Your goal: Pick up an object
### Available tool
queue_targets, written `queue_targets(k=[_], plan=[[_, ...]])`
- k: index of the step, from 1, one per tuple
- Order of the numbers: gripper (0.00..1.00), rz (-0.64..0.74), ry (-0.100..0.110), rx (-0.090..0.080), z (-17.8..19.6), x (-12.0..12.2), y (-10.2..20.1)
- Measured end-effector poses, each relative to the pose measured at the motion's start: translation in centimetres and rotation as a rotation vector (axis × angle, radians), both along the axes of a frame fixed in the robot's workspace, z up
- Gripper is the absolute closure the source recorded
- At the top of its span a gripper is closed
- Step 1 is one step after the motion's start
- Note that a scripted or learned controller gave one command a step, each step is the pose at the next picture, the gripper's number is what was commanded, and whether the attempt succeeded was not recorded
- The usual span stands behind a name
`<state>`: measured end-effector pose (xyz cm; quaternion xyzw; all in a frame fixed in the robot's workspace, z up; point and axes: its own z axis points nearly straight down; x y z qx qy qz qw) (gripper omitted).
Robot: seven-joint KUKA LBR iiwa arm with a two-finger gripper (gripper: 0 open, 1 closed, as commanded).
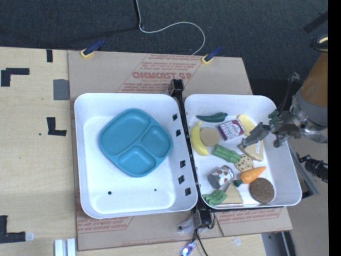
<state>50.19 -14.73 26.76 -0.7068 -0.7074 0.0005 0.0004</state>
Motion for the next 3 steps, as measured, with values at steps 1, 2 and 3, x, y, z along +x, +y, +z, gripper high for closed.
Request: queue_targets(k=[1, 2, 3], plan=[[1.00, 0.002, 0.001, 0.000, 1.0, 0.0, 0.1], [1.00, 0.007, 0.004, 0.003, -2.2, 0.9, 7.4], [1.00, 0.002, 0.006, 0.002, -4.2, -2.0, 10.6]])
